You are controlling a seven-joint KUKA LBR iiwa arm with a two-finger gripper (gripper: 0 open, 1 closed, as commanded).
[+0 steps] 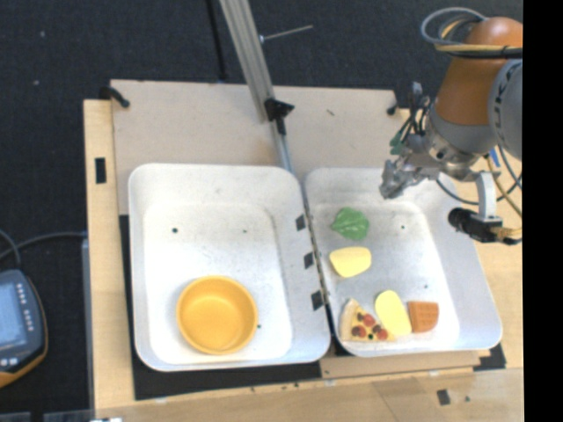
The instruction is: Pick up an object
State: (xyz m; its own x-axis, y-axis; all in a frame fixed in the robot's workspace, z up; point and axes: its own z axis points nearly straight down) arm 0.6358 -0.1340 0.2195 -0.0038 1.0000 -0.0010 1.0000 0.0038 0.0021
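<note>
My gripper (393, 185) hangs over the back edge of the right bin (457, 262), up and to the right of a green leafy piece (350, 224). Below that piece lies a pale yellow wedge (350, 261). Near the bin's front sit a pizza slice (363, 322), a yellow oval piece (392, 313) and an orange-brown block (423, 316), close together. Nothing is seen between the gripper's fingers.
A yellow bowl (217, 314) sits in the front of the left bin (176, 209). A slanted metal pole (252, 55) rises from behind the bins, ending near their shared wall. A black handheld device (18, 323) lies off the bench at the left.
</note>
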